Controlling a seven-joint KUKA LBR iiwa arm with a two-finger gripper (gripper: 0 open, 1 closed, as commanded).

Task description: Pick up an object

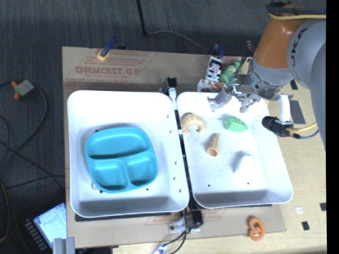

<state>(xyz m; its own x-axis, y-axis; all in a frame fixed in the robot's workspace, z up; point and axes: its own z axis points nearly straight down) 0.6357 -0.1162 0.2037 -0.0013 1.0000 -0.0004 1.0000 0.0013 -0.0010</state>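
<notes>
Gripper (232,100) above the far edge of the right bin (275,189), fingers spread apart and holding nothing. Three small things below in that bin: a green lump (235,124) nearest, just in front of the fingers; a cone (213,144) more toward the middle; a croissant (192,122) close to the wall next to the left bin (77,142). In the left bin, only a blue tray (122,159) with compartments, too wide for these fingers.

Best to choose the green lump, the shortest way. Better to place the fingers on both sides of it before going down, low enough to take it at the middle, then to close and lift straight. Risk: soft, uneven shape, easy to push aside if one finger touches first.
</notes>
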